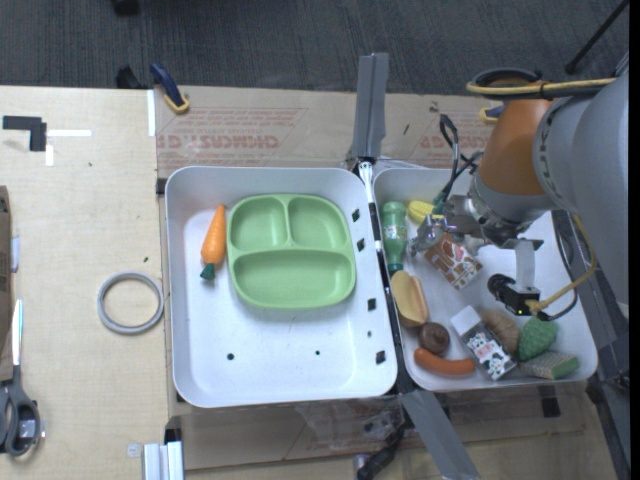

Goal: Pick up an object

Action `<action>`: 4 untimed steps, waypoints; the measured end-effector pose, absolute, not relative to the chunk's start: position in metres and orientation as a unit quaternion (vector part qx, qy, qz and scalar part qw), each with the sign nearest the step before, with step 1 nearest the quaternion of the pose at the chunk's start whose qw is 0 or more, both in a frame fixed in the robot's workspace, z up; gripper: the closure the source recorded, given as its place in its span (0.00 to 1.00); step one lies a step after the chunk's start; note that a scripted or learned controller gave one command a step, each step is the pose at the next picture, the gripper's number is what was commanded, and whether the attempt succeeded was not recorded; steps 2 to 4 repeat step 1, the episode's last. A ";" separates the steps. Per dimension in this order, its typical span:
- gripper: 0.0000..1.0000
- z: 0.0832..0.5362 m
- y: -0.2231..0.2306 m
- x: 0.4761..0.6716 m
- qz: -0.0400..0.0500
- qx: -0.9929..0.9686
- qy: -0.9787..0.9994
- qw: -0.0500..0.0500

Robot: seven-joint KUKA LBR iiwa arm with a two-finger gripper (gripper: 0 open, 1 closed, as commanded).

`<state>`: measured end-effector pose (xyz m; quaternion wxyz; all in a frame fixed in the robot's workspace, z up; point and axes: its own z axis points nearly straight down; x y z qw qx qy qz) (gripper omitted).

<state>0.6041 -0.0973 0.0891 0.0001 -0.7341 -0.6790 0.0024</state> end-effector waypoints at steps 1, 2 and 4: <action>1.00 0.096 -0.097 0.604 0.003 -0.734 -0.679 0.002; 1.00 0.096 -0.097 0.604 0.003 -0.734 -0.679 0.002; 1.00 0.096 -0.097 0.604 0.003 -0.734 -0.679 0.002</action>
